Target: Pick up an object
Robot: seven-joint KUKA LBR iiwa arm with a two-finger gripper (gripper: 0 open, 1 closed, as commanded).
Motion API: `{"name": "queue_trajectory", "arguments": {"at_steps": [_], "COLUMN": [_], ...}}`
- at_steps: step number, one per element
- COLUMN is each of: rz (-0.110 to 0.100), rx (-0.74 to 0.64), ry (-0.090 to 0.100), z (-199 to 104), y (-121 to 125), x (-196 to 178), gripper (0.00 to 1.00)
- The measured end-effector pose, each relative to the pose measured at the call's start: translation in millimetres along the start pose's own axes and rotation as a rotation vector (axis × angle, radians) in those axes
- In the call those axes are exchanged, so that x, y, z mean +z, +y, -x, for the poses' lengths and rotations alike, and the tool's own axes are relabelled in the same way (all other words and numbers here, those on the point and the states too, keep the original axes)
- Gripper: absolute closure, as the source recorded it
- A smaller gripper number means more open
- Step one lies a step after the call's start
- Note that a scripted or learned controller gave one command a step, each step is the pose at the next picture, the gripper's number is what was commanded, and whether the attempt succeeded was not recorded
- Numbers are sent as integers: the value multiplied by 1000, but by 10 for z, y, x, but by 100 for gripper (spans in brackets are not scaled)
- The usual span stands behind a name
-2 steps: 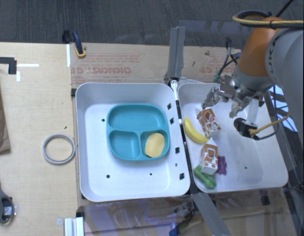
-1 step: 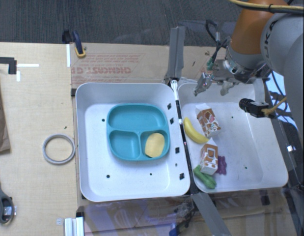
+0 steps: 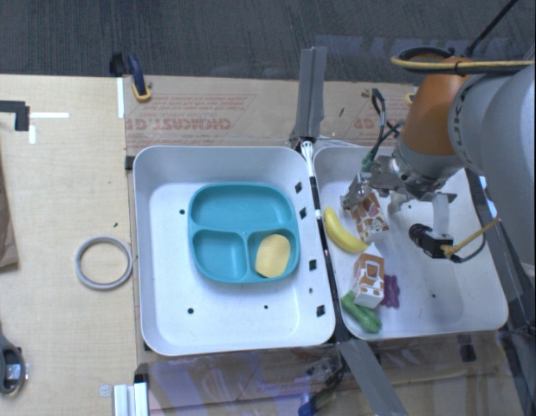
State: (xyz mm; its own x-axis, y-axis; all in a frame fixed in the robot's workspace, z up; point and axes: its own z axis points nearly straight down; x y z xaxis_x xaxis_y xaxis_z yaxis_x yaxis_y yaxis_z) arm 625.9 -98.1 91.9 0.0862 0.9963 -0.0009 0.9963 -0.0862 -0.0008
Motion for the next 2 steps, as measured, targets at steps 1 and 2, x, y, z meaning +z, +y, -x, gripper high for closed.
{"name": "queue_trajectory", "arguments": {"at_steps": [1, 2], "rz": [-1, 1], "rx": [5, -56], "ry": [0, 0], "z": [19, 320], "y": [-1, 188], "x": [-88, -323], "gripper": [100, 100]}}
